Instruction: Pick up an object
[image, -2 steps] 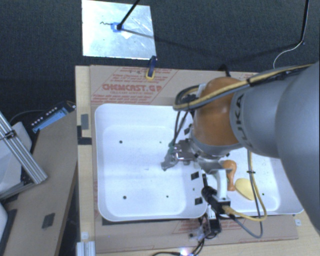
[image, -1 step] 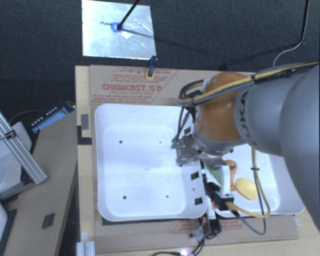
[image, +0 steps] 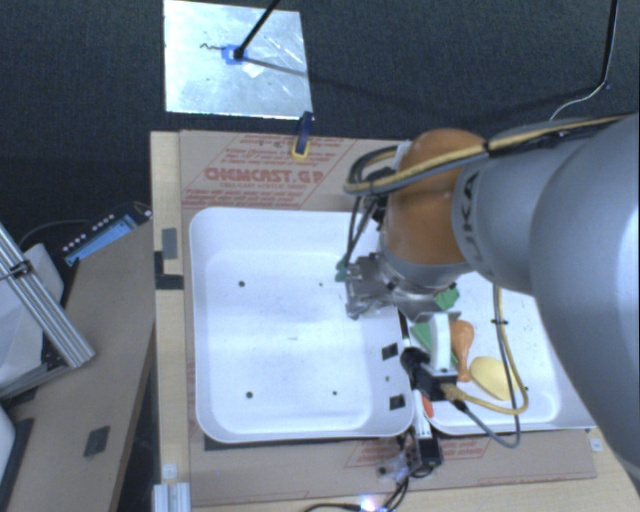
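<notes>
Yellow object (image: 492, 376) beside orange piece (image: 463, 345), arm (image: 520, 200) overhanging.

My gripper (image: 400, 300) buried under the arm (image: 520, 200), right bin (image: 545, 400) mostly covered, green object (image: 438, 332) beneath the wrist half hidden

Printed brand: "CHEMCAST GP" in red capitals, on the brown protective sheet (image: 262, 170) lying under the two white bins.
Position of brand: on the strip of sheet just beyond the far rim of the left bin (image: 215, 228), reading left to right.
Small print around brand: several red lines above and beside the big word; too small to read.
Second print: more red lettering on the same sheet just past the near rim of the left bin, by the cables; illegible.
Other markings: none legible.
</notes>
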